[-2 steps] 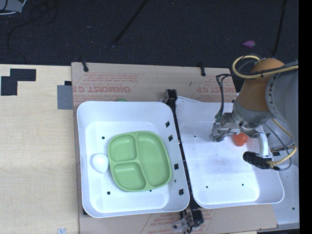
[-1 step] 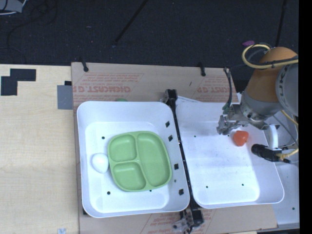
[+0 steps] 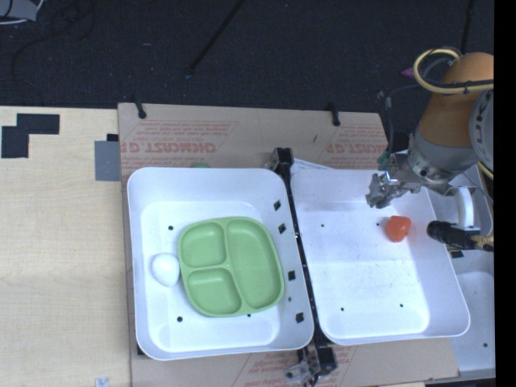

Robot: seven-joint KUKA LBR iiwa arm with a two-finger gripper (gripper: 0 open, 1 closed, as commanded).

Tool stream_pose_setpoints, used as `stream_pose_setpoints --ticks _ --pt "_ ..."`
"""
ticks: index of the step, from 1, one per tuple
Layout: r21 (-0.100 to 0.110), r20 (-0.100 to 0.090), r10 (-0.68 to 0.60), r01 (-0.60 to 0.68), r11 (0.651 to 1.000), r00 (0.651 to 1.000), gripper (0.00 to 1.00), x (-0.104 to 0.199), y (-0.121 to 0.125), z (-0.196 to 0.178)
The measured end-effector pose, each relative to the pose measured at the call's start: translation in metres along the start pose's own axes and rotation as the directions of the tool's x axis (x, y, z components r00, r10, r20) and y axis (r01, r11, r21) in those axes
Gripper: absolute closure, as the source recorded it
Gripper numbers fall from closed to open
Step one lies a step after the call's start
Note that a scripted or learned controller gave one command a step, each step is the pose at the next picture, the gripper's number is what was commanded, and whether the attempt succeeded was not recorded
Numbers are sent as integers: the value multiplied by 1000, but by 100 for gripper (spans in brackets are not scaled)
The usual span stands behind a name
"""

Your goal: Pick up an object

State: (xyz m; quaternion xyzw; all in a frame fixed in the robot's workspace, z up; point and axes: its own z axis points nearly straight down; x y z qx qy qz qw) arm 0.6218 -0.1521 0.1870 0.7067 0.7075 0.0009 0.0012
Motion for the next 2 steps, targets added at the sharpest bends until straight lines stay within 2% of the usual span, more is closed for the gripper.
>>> stream_pose_setpoints --ticks 1,2 --pt "1 0 -1 1 1000 1000 100 -1 1 -37" --pt "7 -3 -3 3 1000 1000 100 56 -3 -28"
